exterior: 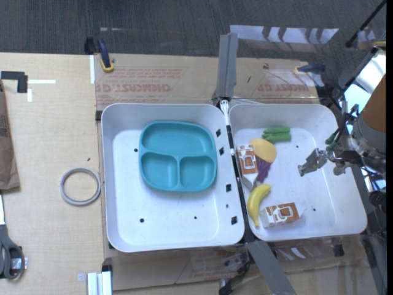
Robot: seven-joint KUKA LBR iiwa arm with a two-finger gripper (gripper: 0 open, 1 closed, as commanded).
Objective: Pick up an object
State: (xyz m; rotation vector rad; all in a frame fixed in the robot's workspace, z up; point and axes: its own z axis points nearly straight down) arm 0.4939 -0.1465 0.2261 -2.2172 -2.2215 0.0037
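Note:
In the right bin point(331, 217) lie a green pod-shaped toy point(276, 133), a yellow and purple toy point(263, 154), a small orange-and-white carton point(246, 158), a banana point(257, 201) and a second orange-and-white carton point(280, 214). My gripper point(325, 163) hangs over the right part of that bin, to the right of all these objects and apart from them. Its fingers stand open with nothing between them.
A teal divided plate point(178, 157) rests in the left bin point(123, 220). On the wooden bench to the left lie a grey ring point(80, 185), scissors point(9, 260) and a brown bag point(6, 146). A grey upright post point(226, 66) stands behind the bins' shared wall.

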